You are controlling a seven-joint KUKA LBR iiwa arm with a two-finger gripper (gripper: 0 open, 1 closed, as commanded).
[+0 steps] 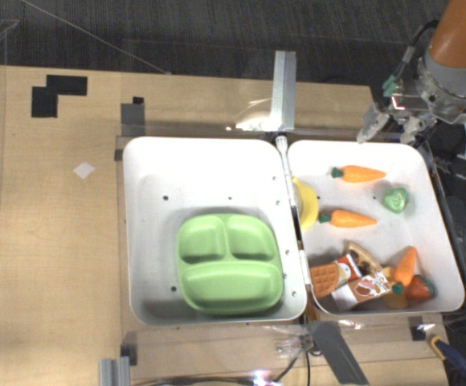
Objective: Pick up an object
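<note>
The claw (390, 127) is seen spread apart, empty, above the right bin's (426, 163) back rim; it should be lowered squarely over the nearest carrot (359, 173).

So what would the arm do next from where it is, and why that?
Probably drop forward and down toward the upper carrot. The gripper hangs above the far rim of the right bin, holding nothing, and that carrot lies closest, alone on bare white floor. The pile at the near corner looks crowded and harder to grasp.
</note>
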